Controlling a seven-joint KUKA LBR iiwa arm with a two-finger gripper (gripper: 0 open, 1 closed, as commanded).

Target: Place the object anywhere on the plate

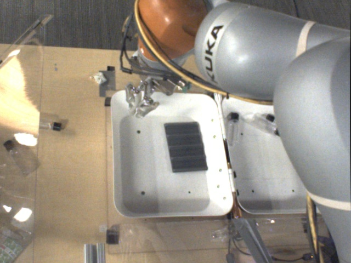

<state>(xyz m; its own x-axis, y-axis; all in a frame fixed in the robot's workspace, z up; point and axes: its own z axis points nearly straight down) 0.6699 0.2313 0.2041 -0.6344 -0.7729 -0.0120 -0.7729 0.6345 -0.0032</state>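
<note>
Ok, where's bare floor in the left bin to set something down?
In the left bin, a wide bare patch lies between the slab and the left wall, and another between the slab and the near wall. The strip right of the slab is narrow. The far left corner is crowded by the gripper. The arm covers much of the right bin.
</note>
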